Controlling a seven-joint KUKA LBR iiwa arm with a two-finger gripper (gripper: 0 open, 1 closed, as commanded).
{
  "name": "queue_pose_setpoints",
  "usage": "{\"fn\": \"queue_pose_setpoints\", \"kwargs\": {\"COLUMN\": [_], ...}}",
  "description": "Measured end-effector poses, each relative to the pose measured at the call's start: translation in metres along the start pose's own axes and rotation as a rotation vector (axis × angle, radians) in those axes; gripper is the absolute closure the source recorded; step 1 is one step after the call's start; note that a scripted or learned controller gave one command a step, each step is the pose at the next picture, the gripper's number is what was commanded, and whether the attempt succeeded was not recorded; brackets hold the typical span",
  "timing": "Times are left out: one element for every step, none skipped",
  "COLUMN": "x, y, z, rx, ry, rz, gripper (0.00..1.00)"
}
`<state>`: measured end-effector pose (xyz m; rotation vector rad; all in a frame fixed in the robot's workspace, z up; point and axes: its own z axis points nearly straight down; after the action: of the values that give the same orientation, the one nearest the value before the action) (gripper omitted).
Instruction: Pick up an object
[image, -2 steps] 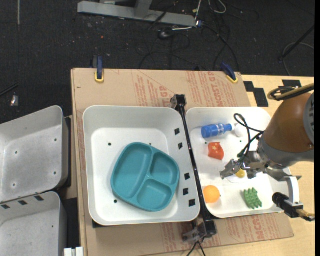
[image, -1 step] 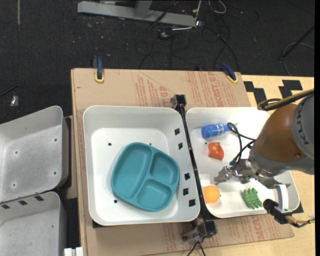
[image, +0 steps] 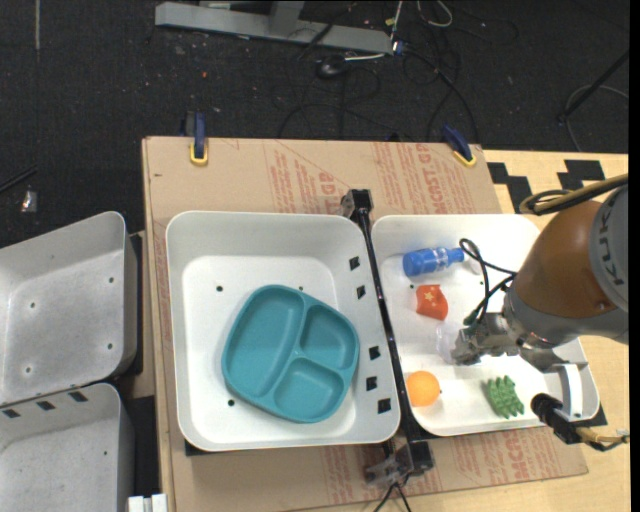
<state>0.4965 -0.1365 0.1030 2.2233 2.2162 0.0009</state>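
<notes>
Beside pincer (image: 470, 348), orange ball (image: 424, 388)

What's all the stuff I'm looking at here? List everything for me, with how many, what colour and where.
Bins: 2, white, side by side on the bench; left bin, right bin.
Divided tray: 1, teal, three compartments, lying in the left bin.
Bottle: 1, blue, on its side at the far end of the right bin.
Red object: 1, red, right bin, just nearer than the bottle.
Ball: 1, orange, near-left corner of the right bin.
Knobbly toy: 1, green, near edge of the right bin.
Clamps: 2, blue and yellow, far edge of the board.
Arm: 1, grey with orange band, over the right bin.
Gripper: 1, dark, lowered into the right bin.
</notes>
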Motion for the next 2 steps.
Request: {"fn": "queue_pose_setpoints", "kwargs": {"x": [-0.008, -0.009], "y": [-0.001, 0.009], "z": [-0.059, -0.106], "rx": [-0.002, -0.002], "ry": [0.0, 0.0], "rz": [-0.002, -0.006], "gripper": [1.0, 1.0]}}
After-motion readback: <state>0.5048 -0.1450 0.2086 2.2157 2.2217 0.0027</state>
